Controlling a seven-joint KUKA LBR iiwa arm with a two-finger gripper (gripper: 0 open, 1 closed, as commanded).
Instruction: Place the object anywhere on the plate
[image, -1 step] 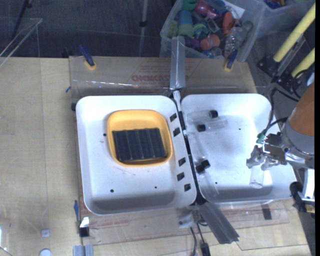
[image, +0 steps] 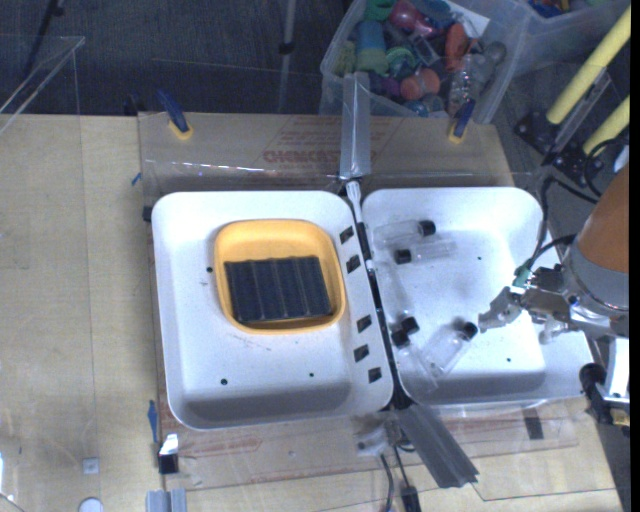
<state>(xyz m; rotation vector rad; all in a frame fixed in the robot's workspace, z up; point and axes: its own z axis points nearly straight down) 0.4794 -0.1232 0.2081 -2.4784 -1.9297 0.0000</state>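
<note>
End effector (image: 497, 314), fingers' state can't tell; clear vial (image: 447, 347) just near-left, long axis pointing diag. toward it.

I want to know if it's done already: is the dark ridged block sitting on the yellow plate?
Touching. The camera view shows the dark ridged block lying flat inside the yellow plate.

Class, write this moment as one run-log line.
gripper: over right bin | plate: left bin, holds dark ridged block | placement: not done
</note>
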